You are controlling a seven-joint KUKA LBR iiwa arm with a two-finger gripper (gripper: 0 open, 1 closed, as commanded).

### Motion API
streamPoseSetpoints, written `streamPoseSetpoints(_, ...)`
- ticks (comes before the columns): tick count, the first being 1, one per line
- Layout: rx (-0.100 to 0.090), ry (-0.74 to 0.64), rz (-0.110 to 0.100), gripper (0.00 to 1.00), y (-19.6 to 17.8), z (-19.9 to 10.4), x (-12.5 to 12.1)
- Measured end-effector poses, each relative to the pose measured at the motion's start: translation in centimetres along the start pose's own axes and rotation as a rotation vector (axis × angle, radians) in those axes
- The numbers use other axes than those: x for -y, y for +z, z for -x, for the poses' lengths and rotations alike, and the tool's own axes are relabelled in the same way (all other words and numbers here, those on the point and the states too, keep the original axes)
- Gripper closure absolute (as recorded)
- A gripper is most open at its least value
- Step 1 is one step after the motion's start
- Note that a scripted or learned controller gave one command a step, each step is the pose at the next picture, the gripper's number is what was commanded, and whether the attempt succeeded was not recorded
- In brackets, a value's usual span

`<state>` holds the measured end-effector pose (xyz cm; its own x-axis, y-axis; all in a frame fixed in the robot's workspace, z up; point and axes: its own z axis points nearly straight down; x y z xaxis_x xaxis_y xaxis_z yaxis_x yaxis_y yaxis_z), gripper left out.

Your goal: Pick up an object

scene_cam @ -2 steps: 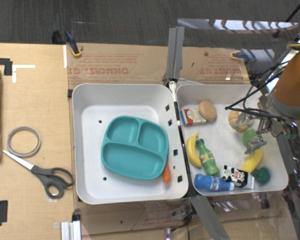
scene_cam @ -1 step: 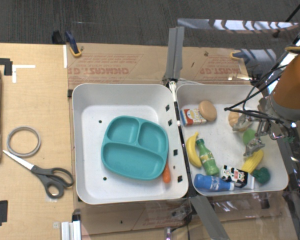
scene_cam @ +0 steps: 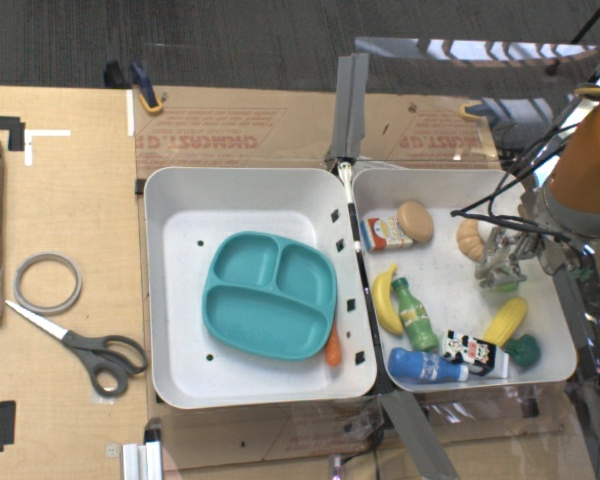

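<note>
My gripper [scene_cam: 500, 268] hangs low over the right bin [scene_cam: 450, 193], at its right side. It sits just right of a tan, ridged bun-like item [scene_cam: 468, 238] and above a yellow corn cob [scene_cam: 506, 320]. Nothing is visibly held in it. The same bin also holds a tan round piece [scene_cam: 415, 221], a red and white carton [scene_cam: 385, 233], a banana [scene_cam: 383, 303], a green bottle [scene_cam: 413, 316], a blue bottle [scene_cam: 423, 366], a black and white spotted carton [scene_cam: 470, 351] and a dark green item [scene_cam: 523, 350].
The left bin [scene_cam: 170, 228] holds a teal divided plate [scene_cam: 270, 295] and a small orange carrot [scene_cam: 332, 348] by its right wall. On the bench to the left lie scissors [scene_cam: 90, 348] and a tape roll [scene_cam: 47, 281]. Cables [scene_cam: 520, 168] run down to the wrist.
</note>
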<state>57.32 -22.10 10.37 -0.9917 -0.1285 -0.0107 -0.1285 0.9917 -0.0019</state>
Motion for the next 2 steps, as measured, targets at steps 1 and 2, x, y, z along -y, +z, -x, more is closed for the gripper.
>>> streamPoseSetpoints(1, 0.0, 0.0, 0.0, 0.0, 0.0, 0.0, 0.0)
streamPoseSetpoints(2, -0.006, 0.048, 0.002, 0.0, 1.1, -0.2, 0.1)
